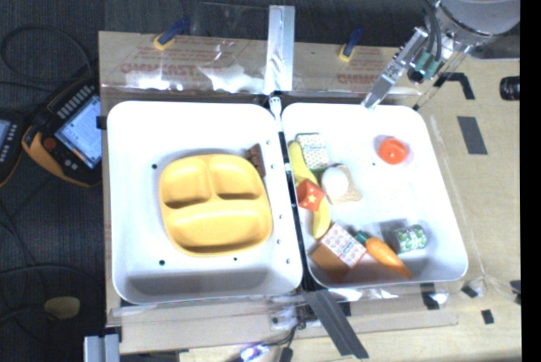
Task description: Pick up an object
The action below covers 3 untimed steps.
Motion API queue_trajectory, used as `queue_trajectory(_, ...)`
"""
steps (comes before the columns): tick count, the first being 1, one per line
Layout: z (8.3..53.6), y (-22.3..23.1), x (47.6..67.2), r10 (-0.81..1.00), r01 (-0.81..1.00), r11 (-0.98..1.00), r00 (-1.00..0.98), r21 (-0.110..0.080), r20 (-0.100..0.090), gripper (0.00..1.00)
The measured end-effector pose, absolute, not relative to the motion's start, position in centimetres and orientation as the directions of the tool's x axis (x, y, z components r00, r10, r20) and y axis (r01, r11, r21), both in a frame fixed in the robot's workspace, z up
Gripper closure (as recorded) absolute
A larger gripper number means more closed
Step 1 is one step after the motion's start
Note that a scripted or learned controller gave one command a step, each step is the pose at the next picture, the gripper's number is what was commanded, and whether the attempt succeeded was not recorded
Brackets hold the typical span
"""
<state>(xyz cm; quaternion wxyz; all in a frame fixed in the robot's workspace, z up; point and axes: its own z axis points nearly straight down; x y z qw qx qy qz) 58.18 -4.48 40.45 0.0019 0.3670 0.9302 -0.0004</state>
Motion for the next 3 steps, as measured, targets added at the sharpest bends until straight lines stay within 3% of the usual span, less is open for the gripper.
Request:
queue_trajectory(1,28.2,-8.0,56.2,0.611,0.611,0.791,-0.791,-0.001,-0.002,1.0)
queue_trajectory(2,17.7,-11.6,51.5,0.62,0.62,0.784,-0.784,-0.002,0.0,1.0)
queue_trajectory(3,18.3,-4.8,52.8,0.783,0.783,0.622,-0.622,-0.001,0.001,1.0)
